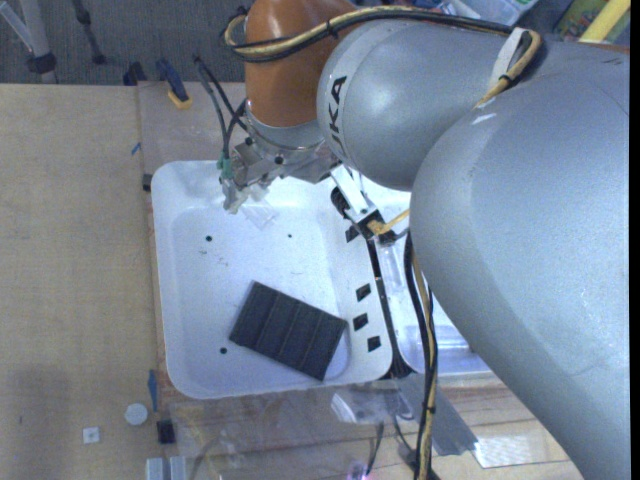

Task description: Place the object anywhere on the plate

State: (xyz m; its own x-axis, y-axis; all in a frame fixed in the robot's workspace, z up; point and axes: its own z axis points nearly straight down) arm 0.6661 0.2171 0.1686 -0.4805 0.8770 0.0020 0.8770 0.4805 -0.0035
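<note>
Down at the left bin's (180, 298) near end lies the dark ribbed slab (288, 330) — flat, stiff, probably light; pinch a long edge. Gripper (236, 190) hovers far corner — grip state: cannot tell.

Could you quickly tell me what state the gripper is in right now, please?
Two-finger gripper: cannot be told; it hangs over the far-left corner of the shallow white bin.

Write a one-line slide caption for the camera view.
KUKA arm's gripper hovers over the far left corner of a white bin, where a dark ridged rectangular plate lies near the front.
</note>
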